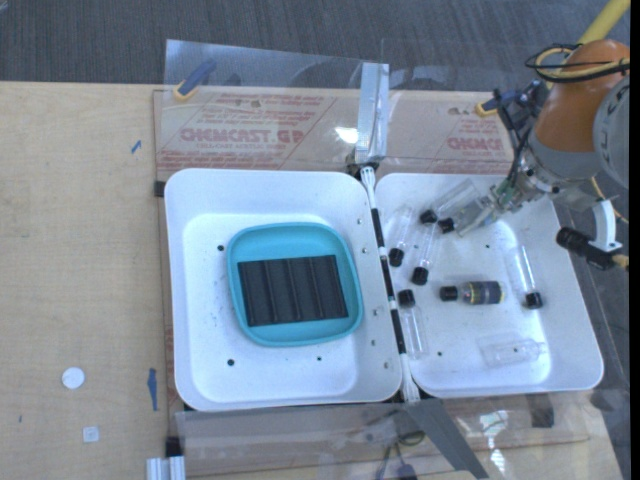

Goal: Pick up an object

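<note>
Teal tray point(243, 249) holding dark ribbed insert point(294, 290) sits in my left bin point(190, 268); lettered clear sheet point(240, 128) behind; wooden bench point(70, 218) beneath.

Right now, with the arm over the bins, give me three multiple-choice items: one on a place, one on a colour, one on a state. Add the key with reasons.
1. Where does the teal tray lie?
A. In the left bin
B. In the right bin
C. On the bare bench

2. What colour is the small dark vial near the middle of the right bin?
A. Bright red
B. Brown with a black cap
C. Teal

3. How do the clear vials in the right bin sit?
A. Standing upright in a rack
B. Stacked in one pile
C. Lying on their sides, scattered

Key: 1 A, the tray rests inside the left bin. 2 B, its body is brownish and its cap black. 3 C, each one, such as the clear vial by the right edge, lies flat and apart from most others.
</note>
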Tool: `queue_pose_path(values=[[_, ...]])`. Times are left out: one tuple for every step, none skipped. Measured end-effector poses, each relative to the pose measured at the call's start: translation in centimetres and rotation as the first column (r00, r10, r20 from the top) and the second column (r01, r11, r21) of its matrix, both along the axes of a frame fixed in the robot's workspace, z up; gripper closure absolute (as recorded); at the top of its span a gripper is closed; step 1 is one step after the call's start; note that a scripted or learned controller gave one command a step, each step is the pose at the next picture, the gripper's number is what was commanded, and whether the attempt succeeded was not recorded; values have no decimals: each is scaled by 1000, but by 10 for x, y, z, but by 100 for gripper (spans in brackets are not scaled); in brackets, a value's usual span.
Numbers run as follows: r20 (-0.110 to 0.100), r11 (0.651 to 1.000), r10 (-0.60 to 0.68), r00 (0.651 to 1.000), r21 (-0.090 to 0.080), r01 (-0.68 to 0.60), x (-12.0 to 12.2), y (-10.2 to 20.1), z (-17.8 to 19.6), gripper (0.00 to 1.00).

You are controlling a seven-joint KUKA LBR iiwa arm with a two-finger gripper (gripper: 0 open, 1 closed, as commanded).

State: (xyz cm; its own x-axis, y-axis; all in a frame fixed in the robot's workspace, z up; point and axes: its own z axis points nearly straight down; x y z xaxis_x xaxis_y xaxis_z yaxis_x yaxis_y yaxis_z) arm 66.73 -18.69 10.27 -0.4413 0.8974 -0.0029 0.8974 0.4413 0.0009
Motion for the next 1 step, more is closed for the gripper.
queue_pose_path(values=[[-15, 999, 37, 999, 21, -37, 1, -23, -6, 0]])
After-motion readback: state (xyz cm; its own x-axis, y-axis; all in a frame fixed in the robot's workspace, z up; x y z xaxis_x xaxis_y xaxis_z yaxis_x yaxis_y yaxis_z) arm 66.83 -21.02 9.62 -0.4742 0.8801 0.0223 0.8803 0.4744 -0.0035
